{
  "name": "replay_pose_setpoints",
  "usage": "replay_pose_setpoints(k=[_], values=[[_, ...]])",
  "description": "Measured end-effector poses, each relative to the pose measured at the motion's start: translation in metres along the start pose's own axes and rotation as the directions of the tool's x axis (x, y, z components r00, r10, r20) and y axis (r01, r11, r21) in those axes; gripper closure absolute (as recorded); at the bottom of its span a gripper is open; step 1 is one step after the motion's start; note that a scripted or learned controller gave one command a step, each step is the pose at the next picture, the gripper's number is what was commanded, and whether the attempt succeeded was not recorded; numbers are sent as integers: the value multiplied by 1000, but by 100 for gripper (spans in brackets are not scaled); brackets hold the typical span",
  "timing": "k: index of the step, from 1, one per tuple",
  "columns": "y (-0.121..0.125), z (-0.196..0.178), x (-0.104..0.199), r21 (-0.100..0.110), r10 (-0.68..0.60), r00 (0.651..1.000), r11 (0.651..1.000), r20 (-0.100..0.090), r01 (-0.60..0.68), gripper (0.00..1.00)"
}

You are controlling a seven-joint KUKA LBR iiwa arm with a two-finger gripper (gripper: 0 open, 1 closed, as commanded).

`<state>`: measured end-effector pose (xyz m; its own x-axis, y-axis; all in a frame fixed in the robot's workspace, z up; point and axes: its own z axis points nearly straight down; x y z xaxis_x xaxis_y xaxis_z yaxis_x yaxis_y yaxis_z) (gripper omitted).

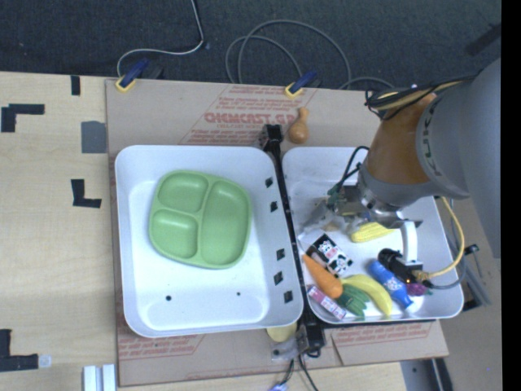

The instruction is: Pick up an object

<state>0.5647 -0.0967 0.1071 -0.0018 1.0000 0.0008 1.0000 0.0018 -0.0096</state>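
green divided plate [200,218] in left bin [130,243], cardboard sheet [236,116], cables [269,43]

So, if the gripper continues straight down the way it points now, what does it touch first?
The gripper points down into the right bin. Going straight on, it would probably meet the bin's bare white floor first, just above the black-and-white toy. Depth is unclear from this single slanted view.

Arm [456,137] enters from right, grey links, orange band [399,149] above wrist. Wrist angled downward-left. Gripper [332,206] low, fingers obscured, state undetermined.
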Motion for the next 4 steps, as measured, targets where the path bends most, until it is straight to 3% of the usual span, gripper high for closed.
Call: replay_pose_setpoints(k=[1, 2, 3, 4], values=[[31, 10, -38, -10, 2, 1000, 1000, 2, -2, 0], [45, 21, -8, -11, -2, 1000, 1000, 3, 2, 0], [46, 20, -2, -14, 0, 1000, 1000, 4, 0, 0], [79, 21, -1, -12, 0, 1000, 1000, 0, 0, 0]])
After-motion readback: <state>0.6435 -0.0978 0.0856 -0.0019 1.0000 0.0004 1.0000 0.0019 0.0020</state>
